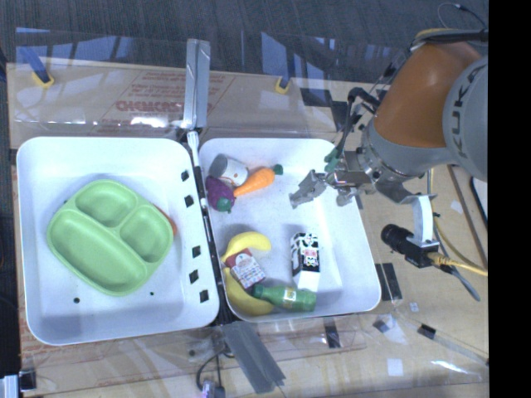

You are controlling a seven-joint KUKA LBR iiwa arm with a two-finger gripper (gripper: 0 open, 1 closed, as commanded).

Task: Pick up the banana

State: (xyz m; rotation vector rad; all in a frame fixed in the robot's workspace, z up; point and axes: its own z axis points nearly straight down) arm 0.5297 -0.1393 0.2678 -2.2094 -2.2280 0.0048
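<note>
We see the banana [242, 274] lying in the right bin [357, 264] near its front left corner, curved around a small red-labelled item [246, 265], with a green bottle [286, 296] resting across its lower end. Our claw [309, 189] hovers above the bin's right part, well apart from the banana, its fingers spread and holding nothing. A carrot [255, 180] lies near the bin's back. The left bin [33, 247] holds a green divided plate [109, 235].

Banana [246, 244] in right bin [353, 259], tool [309, 189] above carrying nothing
</note>
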